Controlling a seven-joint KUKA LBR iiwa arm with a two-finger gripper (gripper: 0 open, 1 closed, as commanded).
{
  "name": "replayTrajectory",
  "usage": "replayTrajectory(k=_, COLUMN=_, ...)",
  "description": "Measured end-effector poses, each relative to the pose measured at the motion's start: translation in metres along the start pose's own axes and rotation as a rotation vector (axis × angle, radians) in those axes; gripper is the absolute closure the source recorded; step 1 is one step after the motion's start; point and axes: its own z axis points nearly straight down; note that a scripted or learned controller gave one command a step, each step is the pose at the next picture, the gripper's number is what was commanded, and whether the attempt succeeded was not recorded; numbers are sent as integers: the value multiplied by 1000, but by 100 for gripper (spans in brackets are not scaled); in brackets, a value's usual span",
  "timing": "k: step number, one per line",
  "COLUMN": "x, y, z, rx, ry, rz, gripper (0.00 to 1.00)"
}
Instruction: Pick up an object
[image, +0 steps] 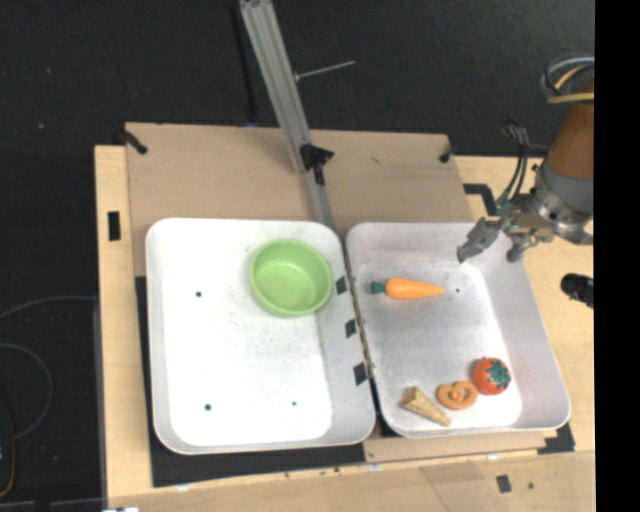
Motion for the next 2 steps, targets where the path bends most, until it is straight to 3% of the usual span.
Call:
replayTrajectory(k=1, x=-1, y=0, z=0, rx=1, ry=-2, rz=-1, gripper=0)
replayTrajectory(k=2, x=-3, y=-1, z=42, rx=4, ry=-1, rz=3, gripper=0)
